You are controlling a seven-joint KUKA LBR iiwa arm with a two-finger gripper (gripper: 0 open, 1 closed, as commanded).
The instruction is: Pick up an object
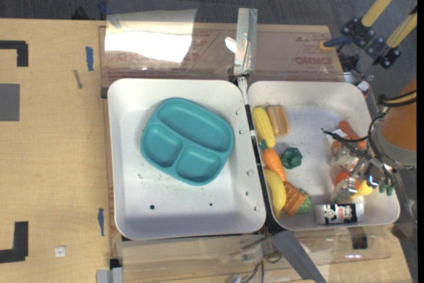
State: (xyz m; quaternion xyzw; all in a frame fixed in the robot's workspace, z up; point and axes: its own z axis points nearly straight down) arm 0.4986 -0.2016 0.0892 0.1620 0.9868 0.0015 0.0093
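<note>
The right bin [311, 97] holds several toy foods. A yellow corn cob [264, 125] and a tan bread piece [279, 119] lie at its left wall. Below them are an orange carrot [273, 163], a dark green piece [291, 157], a second yellow piece [276, 191] and an orange-and-green piece [297, 201]. My gripper [356, 168] reaches in from the right and hangs low over the bin's right side. Small orange pieces [349, 130] and a yellow piece [363, 189] crowd around it. Clutter hides what lies between its tips.
The left bin [126, 162] carries a teal divided plate [188, 140]. A metal divider [245, 43] stands behind the seam between the bins. Brown bench board [46, 162] extends to the left. Yellow-handled clamps [381, 3] sit at the upper right.
</note>
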